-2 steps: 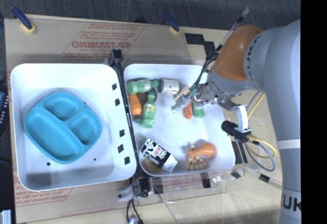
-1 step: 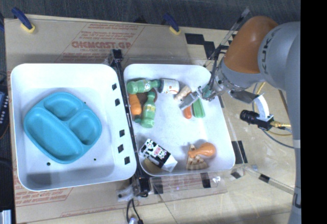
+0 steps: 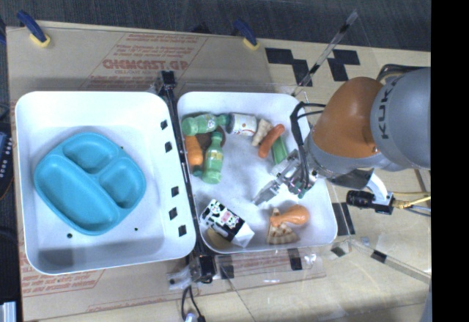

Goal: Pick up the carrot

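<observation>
Hovering over the right bin point(image 3: 322, 221), gripper point(image 3: 282, 183) sits low above the bin floor, roughly mid-right. Fingers point(image 3: 265, 194) look slightly parted, nothing between them. Arm point(image 3: 381, 122) comes in from the right edge, orange band above the wrist.

Carrot point(image 3: 194, 152): orange, lying against the left wall of the right bin, upper half. It's touching the green bottle point(image 3: 213, 159) on its right side. A second green bottle point(image 3: 201, 124) lies just above it, along the top wall. Gripper is well apart from the carrot, on the other side of the bin.

Other stuff in the right bin:
- white tube-like item point(image 3: 245, 124) next to the top green bottle
- red-orange elongated piece point(image 3: 270, 140) near the top right, tilted, with a green piece point(image 3: 280, 152) beside it, close to the gripper
- tan/orange drumstick-shaped toy point(image 3: 287, 219) at lower right, just below the gripper
- black-and-white patterned box point(image 3: 226, 221) at the bottom, left of the drumstick toy

Left bin point(image 3: 88, 104) holds a blue divided plate point(image 3: 88, 180), three compartments, lying flat.

Both bins sit side by side on a cardboard sheet point(image 3: 139, 56) with red print.
</observation>
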Robot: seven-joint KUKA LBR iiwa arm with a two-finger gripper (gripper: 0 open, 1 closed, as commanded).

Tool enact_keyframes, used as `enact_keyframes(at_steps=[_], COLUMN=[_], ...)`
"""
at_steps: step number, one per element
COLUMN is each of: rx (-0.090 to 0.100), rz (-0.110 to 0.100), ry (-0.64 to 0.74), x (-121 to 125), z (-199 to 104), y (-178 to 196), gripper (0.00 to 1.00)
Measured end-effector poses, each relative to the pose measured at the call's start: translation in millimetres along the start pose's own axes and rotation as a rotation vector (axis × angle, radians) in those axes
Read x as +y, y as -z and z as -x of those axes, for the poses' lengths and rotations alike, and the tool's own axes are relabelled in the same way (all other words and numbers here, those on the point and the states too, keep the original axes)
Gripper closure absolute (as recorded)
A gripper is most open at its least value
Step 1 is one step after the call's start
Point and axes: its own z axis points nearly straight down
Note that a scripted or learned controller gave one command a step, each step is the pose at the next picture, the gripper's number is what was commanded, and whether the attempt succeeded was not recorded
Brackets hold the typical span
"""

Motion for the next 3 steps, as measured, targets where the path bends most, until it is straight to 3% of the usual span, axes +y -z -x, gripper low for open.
enact_keyframes(at_steps=[1, 2, 3], rx=[-0.002, 0.000, -0.004], rz=[0.002, 0.002, 0.001], ry=[-0.196, 0.123, 0.138], x=[48, -15, -13], z=[48, -17, -16], y=[28, -1, 11], gripper=[0.00, 0.00, 1.00])
